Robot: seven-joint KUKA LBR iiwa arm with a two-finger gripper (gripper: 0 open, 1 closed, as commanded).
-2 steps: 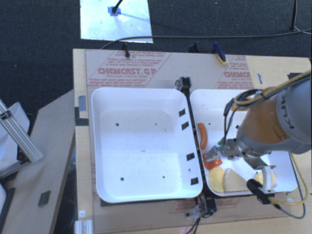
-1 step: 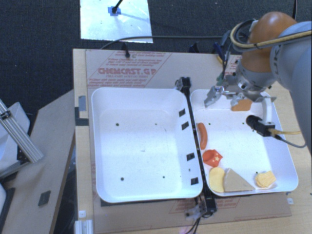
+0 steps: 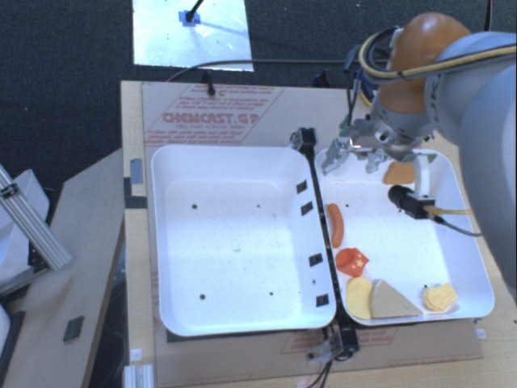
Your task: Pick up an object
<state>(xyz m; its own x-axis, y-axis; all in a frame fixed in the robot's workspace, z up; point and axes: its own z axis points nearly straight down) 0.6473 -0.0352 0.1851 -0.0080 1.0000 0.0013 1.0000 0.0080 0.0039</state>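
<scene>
Gripper (image 3: 353,157) up over the right bin's (image 3: 468,241) far edge, holding nothing; hard to tell if spread or pressed together. Orange sausage (image 3: 335,225) just toward six o'clock from it, long side running twelve-to-six, beside the middle wall.

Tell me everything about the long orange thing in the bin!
The long orange thing looks like a small toy hot dog or carrot, smooth and plastic-looking, orange-red and a bit curved, with rounded ends. It lies flat on the floor of the right bin, close beside the divider where the two bins meet, running lengthwise along it. The red piece sits just below it; whether they touch is unclear. The tool hangs above and away from it.
</scene>
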